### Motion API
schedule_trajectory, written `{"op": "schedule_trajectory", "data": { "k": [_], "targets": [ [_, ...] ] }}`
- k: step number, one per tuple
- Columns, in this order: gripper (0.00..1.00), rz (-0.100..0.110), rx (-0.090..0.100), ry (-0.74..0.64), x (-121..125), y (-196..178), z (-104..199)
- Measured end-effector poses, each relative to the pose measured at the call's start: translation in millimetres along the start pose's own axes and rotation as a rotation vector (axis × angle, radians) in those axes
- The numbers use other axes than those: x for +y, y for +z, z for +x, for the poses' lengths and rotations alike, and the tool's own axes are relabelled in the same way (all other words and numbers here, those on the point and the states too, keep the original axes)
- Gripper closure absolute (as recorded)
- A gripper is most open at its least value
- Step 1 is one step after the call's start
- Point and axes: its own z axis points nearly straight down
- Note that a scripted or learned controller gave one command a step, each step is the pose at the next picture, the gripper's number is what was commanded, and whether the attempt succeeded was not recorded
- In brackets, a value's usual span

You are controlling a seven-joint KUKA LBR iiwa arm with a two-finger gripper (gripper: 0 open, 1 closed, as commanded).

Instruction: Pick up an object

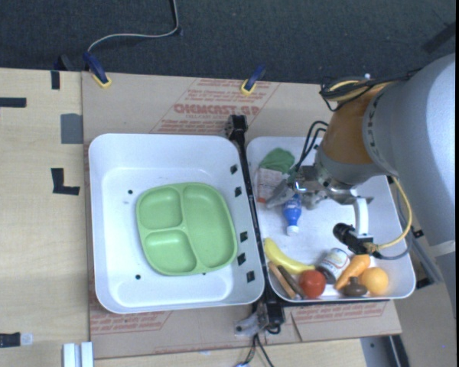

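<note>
Gripper (294,192) position is seen low in the right bin (386,205), toward its far-left part, with the grey arm (413,128) and its orange band (348,132) rising behind it to the right. Whether anything is clasped cannot be told, since the tool's tip is crowded by metal parts and clutter.

Directly below the tool, on its near side, a small white and blue tube (292,216) is found, its long axis running roughly near-to-far, the blue end pointing nearer. It appears to be touching or just under the tool. A crumpled wrapper (269,180) lies just to the left, and a green cloth-like lump (278,160) just beyond on the far side.

Well apart, along the near wall, a banana (283,258), a tomato (312,283), a small tin (334,262) and an orange fruit (374,280) are gathered. In the left bin (107,205) a green divided plate (187,228) rests.

The tube is judged the likeliest target, lying straight beneath; a grasp across its short width would be called for.
</note>
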Motion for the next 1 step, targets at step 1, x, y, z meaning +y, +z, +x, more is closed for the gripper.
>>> {"op": "schedule_trajectory", "data": {
  "k": [1],
  "targets": [
    [0.0, -0.002, -0.002, 0.001, -23.6, -0.4, 5.5]
  ]
}}
